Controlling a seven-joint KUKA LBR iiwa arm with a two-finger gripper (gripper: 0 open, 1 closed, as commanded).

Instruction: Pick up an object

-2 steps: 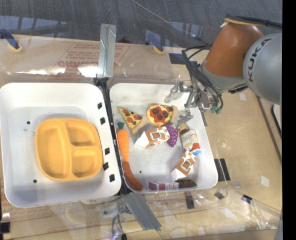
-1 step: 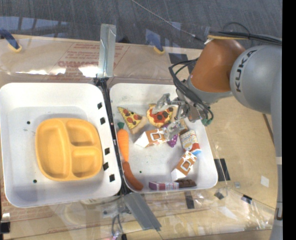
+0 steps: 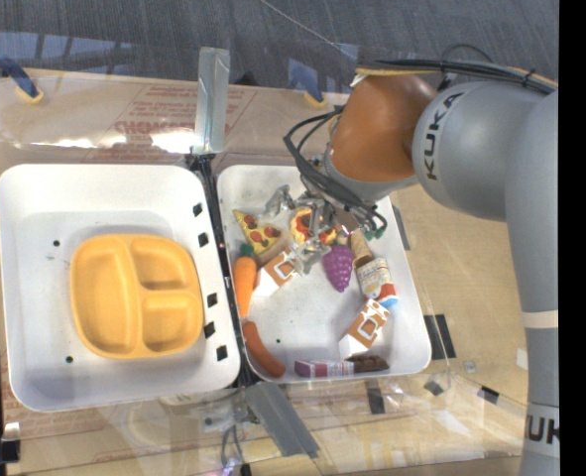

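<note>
Jaws (image 3: pixel 317 228) down in the right bin (image 3: pixel 411 350), low over the pizza slice (image 3: pixel 258 230) and purple grapes (image 3: pixel 338 266); can't tell if they're released or clenched, wrist blocks them. Arm (image 3: pixel 491 137) reads "KUKA". Left bin (image 3: pixel 35 385) holds just a yellow divided tray (image 3: pixel 134 294), likely the drop side. Pick candidates crowd the right bin: carrot (image 3: pixel 244 283), sausage (image 3: pixel 263 352), small bottle (image 3: pixel 373 276) with unreadable label

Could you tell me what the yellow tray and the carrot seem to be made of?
The yellow tray looks like moulded plastic, matte: one even colour and rounded compartment edges. The carrot is probably toy plastic too, smooth and uniformly orange, though rubber or foam cannot be ruled out.
</note>
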